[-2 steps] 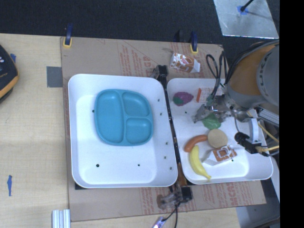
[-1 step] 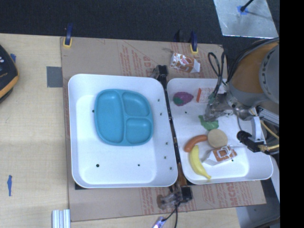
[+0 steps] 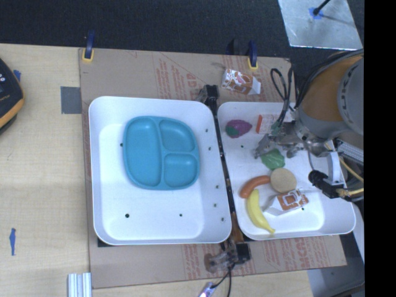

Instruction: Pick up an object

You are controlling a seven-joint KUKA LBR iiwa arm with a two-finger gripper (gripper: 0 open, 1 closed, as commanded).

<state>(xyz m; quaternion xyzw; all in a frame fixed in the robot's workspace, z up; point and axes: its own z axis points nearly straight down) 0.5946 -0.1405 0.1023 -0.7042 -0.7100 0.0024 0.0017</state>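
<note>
The arm (image 3: 337, 107) is a fat rounded grey shell with a wide orange band wrapping it above the wrist. Thin black cables (image 3: 286, 98) loop off its side. The gripper (image 3: 278, 142) is a darker grey metal bit, and there's a white bracket (image 3: 336, 169) with a black knob below it.

We see a brown cardboard sheet (image 3: 154, 73) lying on the wooden counter (image 3: 37, 184), held by two clamps (image 3: 88, 47) along its far edge. A crumpled wrapper (image 3: 241, 81) rests on the cardboard beyond the bins. A yellow and black device (image 3: 8, 94) sits at the counter's left edge, near a grey tape patch (image 3: 70, 99).
</note>
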